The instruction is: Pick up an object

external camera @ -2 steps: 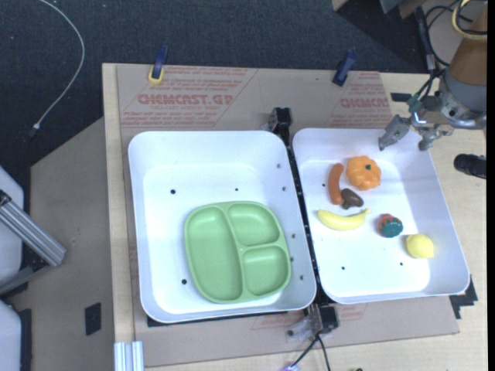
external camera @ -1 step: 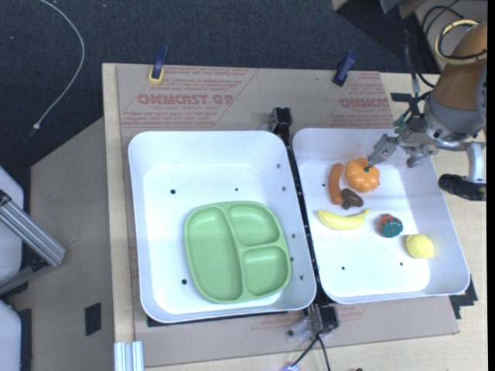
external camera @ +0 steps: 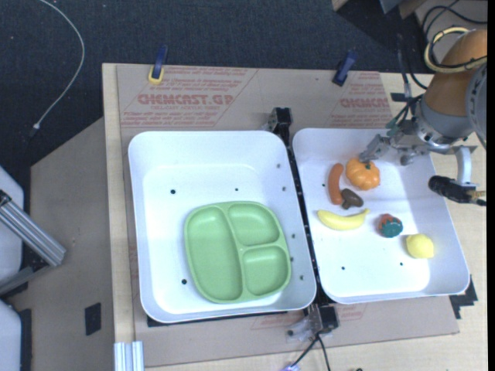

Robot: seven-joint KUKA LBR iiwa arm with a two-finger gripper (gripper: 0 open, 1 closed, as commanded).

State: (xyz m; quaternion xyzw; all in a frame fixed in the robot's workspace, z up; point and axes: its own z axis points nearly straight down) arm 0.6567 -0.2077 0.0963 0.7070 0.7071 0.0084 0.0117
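While the pincer hovers at the right bin's far edge, whether it is apart or together cannot be told; an orange pumpkin-like toy sits just below it, touching a sausage; a descent risks nudging both, spoiling the grasp.

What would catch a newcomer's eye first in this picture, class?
Probably the green divided plate, lying alone in the left bin. Next, the bright toy foods in the right bin: an orange pumpkin, a banana and a lemon. The gripper hovers just above the pumpkin.
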